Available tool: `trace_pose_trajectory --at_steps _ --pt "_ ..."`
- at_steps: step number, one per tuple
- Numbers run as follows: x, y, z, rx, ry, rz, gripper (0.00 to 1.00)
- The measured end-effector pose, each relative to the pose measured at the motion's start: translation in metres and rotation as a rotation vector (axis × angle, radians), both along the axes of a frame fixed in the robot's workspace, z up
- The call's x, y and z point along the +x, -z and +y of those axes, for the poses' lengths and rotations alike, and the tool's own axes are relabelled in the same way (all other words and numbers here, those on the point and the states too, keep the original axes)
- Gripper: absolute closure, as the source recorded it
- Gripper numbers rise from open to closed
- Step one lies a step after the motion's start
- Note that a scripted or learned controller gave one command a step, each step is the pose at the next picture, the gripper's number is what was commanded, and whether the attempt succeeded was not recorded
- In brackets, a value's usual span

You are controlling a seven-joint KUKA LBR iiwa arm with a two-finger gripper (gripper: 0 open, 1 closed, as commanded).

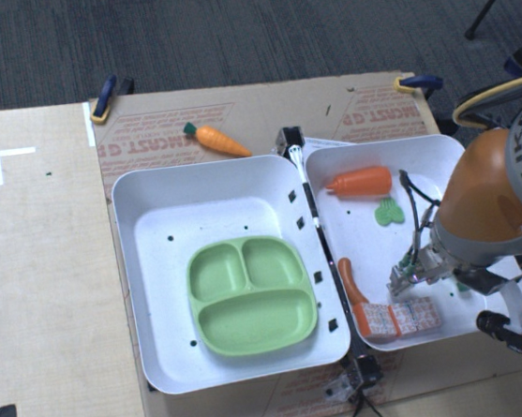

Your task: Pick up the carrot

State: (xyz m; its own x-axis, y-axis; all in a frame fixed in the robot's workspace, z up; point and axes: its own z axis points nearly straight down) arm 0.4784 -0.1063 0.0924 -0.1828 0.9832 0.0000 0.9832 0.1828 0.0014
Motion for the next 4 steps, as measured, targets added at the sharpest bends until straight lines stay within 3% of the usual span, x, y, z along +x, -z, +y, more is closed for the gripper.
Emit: trace_pose_trajectory --at_steps 1,2,3,4 --pt "0.000 0.000 0.003 -0.001 -0.449 -0.001 1.00" --pt "0.001 -0.151 -0.074 -0.003 -0.452 -0.002 1.00" --pt "0.000 -0.052 -0.001 -0.001 -0.453 0.000 1.00" --pt "0.001 -0.186 -0.045 -0.004 -0.602 -0.002 1.00"
